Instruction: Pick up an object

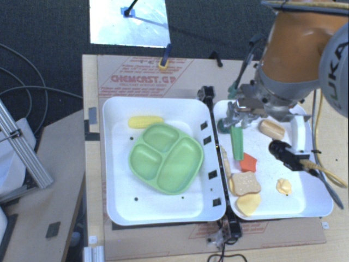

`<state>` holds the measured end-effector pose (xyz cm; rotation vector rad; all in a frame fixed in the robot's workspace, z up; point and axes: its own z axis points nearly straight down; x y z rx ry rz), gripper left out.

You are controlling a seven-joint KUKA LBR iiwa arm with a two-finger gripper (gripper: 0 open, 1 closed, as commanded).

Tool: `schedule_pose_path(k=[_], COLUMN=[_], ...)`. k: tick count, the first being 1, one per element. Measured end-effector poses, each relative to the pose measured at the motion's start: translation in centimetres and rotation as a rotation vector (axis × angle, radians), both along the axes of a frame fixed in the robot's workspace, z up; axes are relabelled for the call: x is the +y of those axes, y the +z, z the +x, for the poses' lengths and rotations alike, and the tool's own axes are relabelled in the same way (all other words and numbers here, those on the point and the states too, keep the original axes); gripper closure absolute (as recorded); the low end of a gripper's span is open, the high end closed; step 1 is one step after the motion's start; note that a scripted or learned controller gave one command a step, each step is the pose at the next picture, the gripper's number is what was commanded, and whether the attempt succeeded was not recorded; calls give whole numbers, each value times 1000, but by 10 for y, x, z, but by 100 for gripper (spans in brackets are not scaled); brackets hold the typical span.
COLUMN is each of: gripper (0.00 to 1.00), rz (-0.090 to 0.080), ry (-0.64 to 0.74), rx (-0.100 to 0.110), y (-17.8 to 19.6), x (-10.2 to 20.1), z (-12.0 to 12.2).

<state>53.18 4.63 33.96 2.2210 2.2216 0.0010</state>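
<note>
Camera view: two-finger metal gripper [238, 120] low over right white bin [316, 201], at its 11 o'clock corner; finger state cannot tell. Long green plastic stick [236, 142] just below gripper, at 6 o'clock, touching small orange wedge [248, 162]. Left white bin [117, 201] holds green divided plastic plate [166, 157]; yellow corn cob [145, 121] at plate's 11 o'clock.
</note>
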Motion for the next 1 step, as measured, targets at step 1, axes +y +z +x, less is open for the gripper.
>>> schedule_pose_path(k=[1], gripper=[100], rz=[-1], ry=[1], rx=[-4], y=[10], x=[-5], z=[26])
